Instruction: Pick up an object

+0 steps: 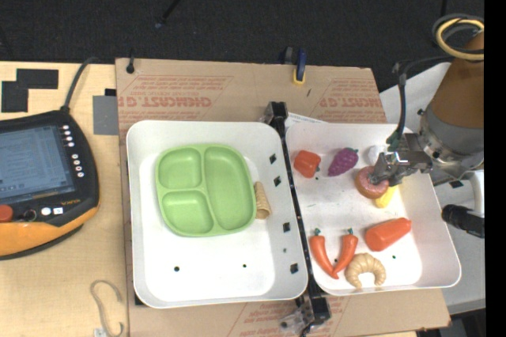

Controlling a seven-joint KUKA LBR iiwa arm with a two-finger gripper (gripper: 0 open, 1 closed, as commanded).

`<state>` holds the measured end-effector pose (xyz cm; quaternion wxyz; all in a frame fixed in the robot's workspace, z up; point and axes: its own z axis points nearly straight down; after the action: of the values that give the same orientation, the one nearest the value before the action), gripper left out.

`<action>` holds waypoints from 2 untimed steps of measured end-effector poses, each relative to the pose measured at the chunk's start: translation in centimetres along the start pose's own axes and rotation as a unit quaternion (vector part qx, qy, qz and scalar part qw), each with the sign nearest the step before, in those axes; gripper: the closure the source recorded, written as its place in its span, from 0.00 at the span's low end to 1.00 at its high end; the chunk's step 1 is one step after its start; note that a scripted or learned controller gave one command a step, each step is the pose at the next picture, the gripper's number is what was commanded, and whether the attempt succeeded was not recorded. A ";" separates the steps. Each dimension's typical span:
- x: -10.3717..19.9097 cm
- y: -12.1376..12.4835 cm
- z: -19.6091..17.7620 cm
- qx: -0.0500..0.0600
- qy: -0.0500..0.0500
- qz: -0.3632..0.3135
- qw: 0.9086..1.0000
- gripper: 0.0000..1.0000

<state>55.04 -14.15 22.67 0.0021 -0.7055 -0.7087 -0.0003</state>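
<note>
My gripper (384, 171) hangs low in the right bin (443, 248), at its upper right part. It sits right over a pink donut (367, 185), whose right side it hides. A small yellow piece (385, 198) pokes out just below the gripper. To the left lie a purple bunch of grapes (343, 161) and an orange pepper (307, 163). Nearer the front are an orange-red carrot-like piece (387, 233), two red chilies (320, 252) (347, 248) and a tan croissant (365, 270).
The left bin (150, 264) holds a green divided plate (204, 190) and a small cone (262, 200) against the plate's right edge. A black divider (288, 201) runs between the bins. A teach pendant (39, 181) lies on the bench at far left.
</note>
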 end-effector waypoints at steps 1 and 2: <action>5.2 -1.2 -0.9 0.001 -0.001 0.001 1.000 1.00; 9.4 -2.2 -0.5 0.001 0.000 0.001 1.000 1.00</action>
<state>52.80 -4.74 23.24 0.0027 -0.7063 -0.7079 0.0009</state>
